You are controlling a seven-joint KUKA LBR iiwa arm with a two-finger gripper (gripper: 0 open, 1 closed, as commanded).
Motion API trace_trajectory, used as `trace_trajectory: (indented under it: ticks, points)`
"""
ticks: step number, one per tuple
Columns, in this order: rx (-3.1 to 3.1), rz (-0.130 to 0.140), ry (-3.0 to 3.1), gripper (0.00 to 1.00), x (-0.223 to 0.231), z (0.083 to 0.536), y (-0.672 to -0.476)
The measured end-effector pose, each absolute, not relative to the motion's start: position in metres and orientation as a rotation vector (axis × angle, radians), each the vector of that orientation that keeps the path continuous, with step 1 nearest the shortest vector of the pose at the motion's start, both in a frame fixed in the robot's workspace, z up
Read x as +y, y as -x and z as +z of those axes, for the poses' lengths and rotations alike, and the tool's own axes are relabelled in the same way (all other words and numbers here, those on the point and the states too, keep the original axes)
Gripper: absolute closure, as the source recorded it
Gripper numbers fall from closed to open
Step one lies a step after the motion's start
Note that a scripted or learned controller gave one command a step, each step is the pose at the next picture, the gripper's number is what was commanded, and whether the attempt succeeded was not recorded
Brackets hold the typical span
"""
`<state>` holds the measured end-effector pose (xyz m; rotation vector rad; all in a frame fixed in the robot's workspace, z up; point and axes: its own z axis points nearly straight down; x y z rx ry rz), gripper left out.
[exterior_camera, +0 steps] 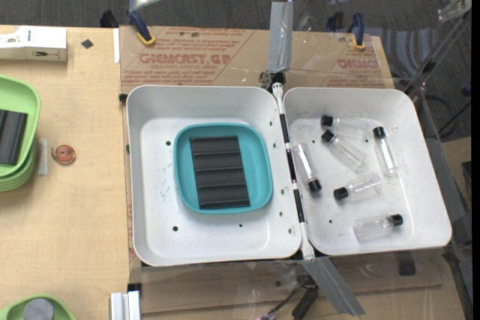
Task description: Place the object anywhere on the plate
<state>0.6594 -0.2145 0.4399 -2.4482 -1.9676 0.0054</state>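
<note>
The left bin (150, 221) is holding a teal plate (184, 161) with rounded corners, and a dark ribbed block (219, 171) is lying on the plate, its long side running toward and away from the camera.

The right bin (420, 161) is holding several clear vials with black caps, all lying on their sides and scattered apart. One vial (306, 167) is lying just beside the divide between the bins, its long axis running near to far with the cap at the near end. Another (384, 150) is lying near the right wall, also running near to far, cap at the far end. A third (342, 148) is lying slantwise near the bin's middle, cap pointing to the far left, with one more black cap (326, 120) just beyond it. A fourth (358, 189) is lying crosswise, cap to the left, and a fifth (377, 225) is lying crosswise near the front wall, cap to the right.

Both bins are sitting on a cardboard sheet (195, 56) on the table (67, 236).
</note>
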Motion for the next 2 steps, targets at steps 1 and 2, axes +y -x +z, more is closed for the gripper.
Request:
trace_trajectory:
  ticks: [1,2]
  points:
    - [-1.968,0.005,2.448,0.0,-0.2145,0.4399,-0.6594]
    - [-1.968,0.005,2.448,0.0,-0.2145,0.4399,-0.6594]
